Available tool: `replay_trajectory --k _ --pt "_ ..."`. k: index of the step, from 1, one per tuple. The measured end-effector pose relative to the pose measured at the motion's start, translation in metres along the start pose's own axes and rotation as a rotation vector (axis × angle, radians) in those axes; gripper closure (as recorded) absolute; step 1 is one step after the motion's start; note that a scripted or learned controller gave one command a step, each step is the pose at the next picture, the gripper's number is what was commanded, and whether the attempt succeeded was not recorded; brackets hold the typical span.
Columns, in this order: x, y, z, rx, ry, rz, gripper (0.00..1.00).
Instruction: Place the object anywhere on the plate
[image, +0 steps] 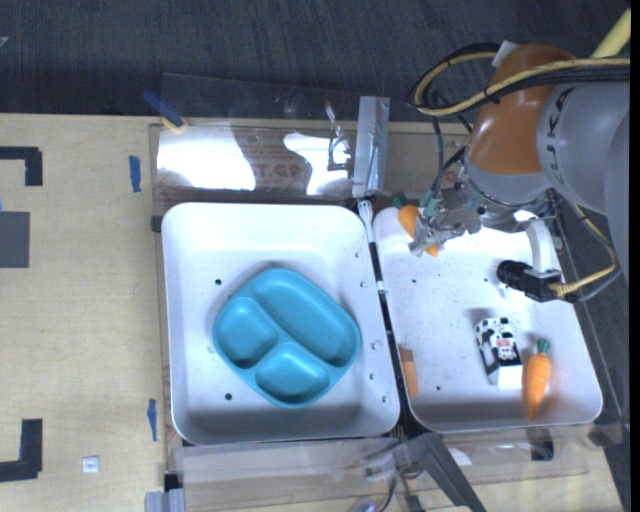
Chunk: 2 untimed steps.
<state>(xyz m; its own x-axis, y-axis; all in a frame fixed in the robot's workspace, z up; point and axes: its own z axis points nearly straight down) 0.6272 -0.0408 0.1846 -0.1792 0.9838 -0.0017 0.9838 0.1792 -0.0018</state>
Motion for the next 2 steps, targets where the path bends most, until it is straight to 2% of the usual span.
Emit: replay_trajectory --k 1,2 --pt "0.083 0.005 -0.001 -0.002 0.003 -0.28 1.0" --pt "0.197 -0.012 -0.026 -0.004 0.002 -0.624 1.0"
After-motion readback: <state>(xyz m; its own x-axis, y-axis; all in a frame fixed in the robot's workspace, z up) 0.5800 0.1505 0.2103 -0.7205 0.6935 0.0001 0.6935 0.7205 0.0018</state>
